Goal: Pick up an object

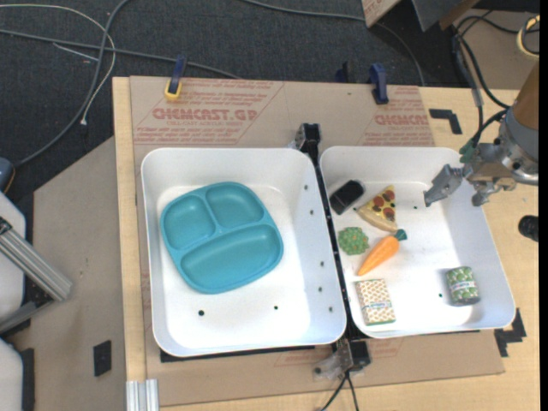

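Note:
The right bin (479, 229) holds several toy items: a black block (347, 195), a pizza slice (379, 209), a broccoli piece (352, 240), a carrot (380, 253), a small patterned box (375, 301) and a green can (461, 284). My gripper (454, 195) hangs over the upper right part of this bin, to the right of the pizza slice and above the can. Its fingers (440, 185) are spread open with nothing between them.
The left bin (163, 306) carries a teal divided plate (223, 236). A black divider clamp (307, 134) sits between the bins at the back. Blue clamps (378, 82) hold the cardboard base. Cables run over the dark floor behind.

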Robot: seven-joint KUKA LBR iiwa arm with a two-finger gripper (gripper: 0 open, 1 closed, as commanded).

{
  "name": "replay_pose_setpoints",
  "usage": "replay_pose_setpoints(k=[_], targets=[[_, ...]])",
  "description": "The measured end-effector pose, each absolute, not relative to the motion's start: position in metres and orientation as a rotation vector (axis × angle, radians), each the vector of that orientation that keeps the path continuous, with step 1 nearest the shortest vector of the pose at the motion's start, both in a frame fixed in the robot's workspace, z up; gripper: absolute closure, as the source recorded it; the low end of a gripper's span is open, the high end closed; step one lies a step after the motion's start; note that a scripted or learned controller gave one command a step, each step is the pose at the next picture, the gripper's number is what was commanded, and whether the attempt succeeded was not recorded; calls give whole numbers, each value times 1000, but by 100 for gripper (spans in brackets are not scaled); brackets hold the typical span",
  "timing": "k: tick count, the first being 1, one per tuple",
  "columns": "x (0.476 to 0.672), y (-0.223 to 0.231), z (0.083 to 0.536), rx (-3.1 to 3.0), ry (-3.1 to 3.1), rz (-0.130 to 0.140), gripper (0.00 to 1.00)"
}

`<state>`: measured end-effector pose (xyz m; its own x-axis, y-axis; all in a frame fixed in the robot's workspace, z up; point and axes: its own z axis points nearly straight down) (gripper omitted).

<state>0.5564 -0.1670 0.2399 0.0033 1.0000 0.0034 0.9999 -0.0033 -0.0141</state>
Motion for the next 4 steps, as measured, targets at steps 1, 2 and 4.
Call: replay_pose_setpoints(k=[1,2,4], targets=[[559,-166,247,-2221,-2221,0,0],[560,-161,206,-2220,-2220,1,0],[549,-170,108,-2219,-2217,3,0]])
